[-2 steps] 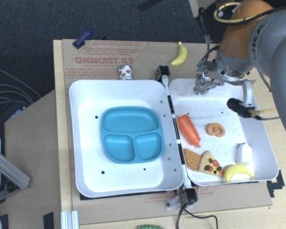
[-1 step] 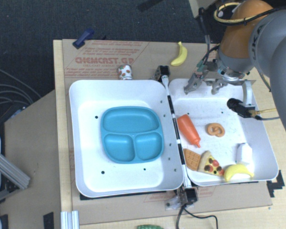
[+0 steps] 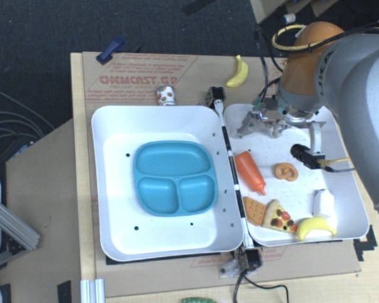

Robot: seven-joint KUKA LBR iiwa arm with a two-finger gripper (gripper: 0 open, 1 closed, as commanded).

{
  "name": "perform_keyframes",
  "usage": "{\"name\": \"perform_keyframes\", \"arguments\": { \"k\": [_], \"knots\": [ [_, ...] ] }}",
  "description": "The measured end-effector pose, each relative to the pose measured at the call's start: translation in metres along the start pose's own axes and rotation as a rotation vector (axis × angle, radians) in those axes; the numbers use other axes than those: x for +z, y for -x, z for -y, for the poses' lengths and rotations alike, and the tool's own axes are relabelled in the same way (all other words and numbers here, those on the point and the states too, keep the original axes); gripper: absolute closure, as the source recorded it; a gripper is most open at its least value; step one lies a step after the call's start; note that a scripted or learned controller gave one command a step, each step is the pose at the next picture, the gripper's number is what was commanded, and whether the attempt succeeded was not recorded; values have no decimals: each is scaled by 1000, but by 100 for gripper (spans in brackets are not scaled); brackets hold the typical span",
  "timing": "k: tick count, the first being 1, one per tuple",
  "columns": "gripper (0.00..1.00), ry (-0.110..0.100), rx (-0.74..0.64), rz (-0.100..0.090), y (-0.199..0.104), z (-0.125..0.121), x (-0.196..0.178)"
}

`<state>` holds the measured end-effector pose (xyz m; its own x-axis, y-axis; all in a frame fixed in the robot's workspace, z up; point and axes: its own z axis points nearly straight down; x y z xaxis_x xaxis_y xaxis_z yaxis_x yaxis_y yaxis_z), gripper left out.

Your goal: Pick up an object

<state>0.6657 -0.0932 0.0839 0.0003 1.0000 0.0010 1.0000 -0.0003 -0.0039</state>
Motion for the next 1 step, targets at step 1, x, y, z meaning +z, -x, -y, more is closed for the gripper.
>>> {"name": "perform_keyframes", "arguments": {
  "k": [1],
  "knots": [
    [100,4,0,1,0,-1,-11]
  ]
}}
